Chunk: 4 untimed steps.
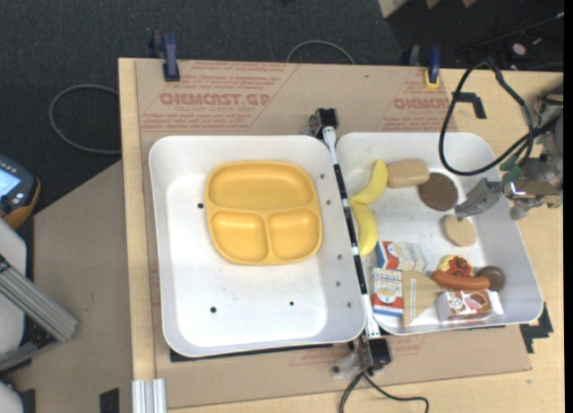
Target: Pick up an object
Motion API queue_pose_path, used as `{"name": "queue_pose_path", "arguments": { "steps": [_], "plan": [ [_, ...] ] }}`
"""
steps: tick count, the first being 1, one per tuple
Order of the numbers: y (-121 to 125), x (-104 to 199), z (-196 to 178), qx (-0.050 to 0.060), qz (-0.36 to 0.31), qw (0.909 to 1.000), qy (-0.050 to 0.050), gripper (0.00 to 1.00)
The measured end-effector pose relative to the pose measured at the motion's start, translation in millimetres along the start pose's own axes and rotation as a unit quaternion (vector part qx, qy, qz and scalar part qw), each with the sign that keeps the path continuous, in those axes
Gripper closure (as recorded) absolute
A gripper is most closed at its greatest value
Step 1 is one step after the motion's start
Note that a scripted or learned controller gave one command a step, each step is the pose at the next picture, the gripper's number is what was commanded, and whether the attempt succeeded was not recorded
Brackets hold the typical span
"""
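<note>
**Arm at the edge of the right bin, hand hard to read**

From where I stand, the arm is mostly cut off at the right side; just its wrist and the hand (474, 205) reach over the right bin's (515, 250) far edge. I cannot tell whether the hand is released or clenched, as the metal parts blur together and cables cross in front. Nothing is visibly in its grasp.

The right bin holds the clutter. A banana (367, 207) lies along the bin's left wall, its long axis running up and down the view, curving with its upper tip pointing right toward a tan bread piece (408, 172). Beside that sits a brown round cookie (439, 193), and a pale disc (461, 232) lies just below the hand. A small carton (389, 282) points lengthwise toward the near edge. A hot dog (466, 279) lies crosswise, partly overlapping a packet (466, 305).

The left bin (179, 250) carries a yellow divided plate (264, 211), sitting toward its far half on the surface (134, 178).
</note>
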State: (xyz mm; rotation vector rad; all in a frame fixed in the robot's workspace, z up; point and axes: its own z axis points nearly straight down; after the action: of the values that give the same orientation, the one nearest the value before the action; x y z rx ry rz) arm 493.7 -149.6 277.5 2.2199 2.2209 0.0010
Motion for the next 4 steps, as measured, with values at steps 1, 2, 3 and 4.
{"name": "queue_pose_path", "arguments": {
  "steps": [1, 2, 3, 4],
  "plan": [
    [-17, -16, 180, 0.004, 0.001, 1.0000, 0.000, 0.00],
    [83, -68, 185, -0.002, -0.001, 1.0000, 0.000, 0.00],
    [158, -71, 194, 0.026, -0.008, 0.9996, 0.009, 0.00],
    [138, -43, 193, 0.003, 0.000, 1.0000, 0.001, 0.00]
  ]
}}
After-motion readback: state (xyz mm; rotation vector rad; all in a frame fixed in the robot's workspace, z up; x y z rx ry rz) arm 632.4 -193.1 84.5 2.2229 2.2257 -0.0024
